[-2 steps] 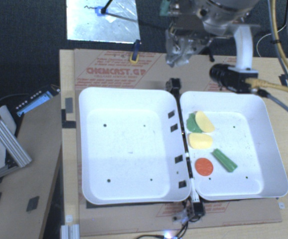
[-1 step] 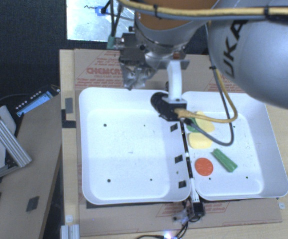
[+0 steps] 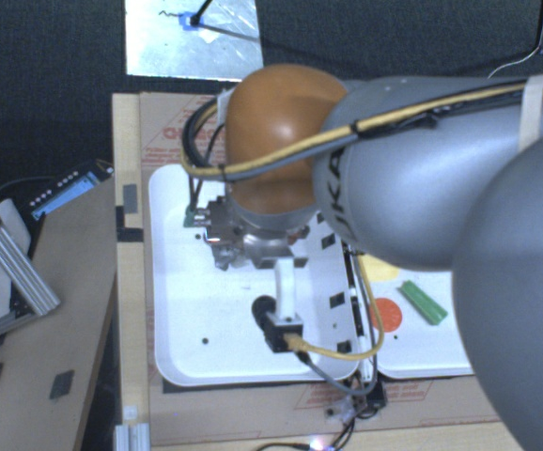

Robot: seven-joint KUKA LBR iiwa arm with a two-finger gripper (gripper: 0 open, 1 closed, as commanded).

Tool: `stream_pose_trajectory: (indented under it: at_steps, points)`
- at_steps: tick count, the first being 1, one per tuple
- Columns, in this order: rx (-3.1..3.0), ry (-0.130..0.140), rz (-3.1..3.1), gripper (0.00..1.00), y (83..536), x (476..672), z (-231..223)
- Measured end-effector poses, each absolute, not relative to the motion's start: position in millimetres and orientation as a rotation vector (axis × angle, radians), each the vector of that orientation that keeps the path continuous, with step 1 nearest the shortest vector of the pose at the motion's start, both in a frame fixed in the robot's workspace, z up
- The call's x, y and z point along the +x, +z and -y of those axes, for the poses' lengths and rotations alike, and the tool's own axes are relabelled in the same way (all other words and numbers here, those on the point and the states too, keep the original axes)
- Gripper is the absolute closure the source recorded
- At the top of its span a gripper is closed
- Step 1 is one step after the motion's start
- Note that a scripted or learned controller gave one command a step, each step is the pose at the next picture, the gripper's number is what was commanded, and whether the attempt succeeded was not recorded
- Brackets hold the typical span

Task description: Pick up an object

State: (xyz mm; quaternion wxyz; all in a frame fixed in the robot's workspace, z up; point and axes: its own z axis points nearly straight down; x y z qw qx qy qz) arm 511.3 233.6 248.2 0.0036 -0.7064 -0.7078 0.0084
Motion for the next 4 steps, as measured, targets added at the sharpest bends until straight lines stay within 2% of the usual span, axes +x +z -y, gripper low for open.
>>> stream_pose_trajectory:
  at_steps: [1,2,3,4]
  points:
    - [-2.221,-0.031,2.232,1.0,428,514.7,-234]
    - [-2.223,-0.013,2.225,1.0,469,556.5,-234]
    - [-2.224,-0.012,2.225,1.0,520,605.0,-234]
    - [-2.216,-0.008,2.229,1.0,529,603.5,-235]
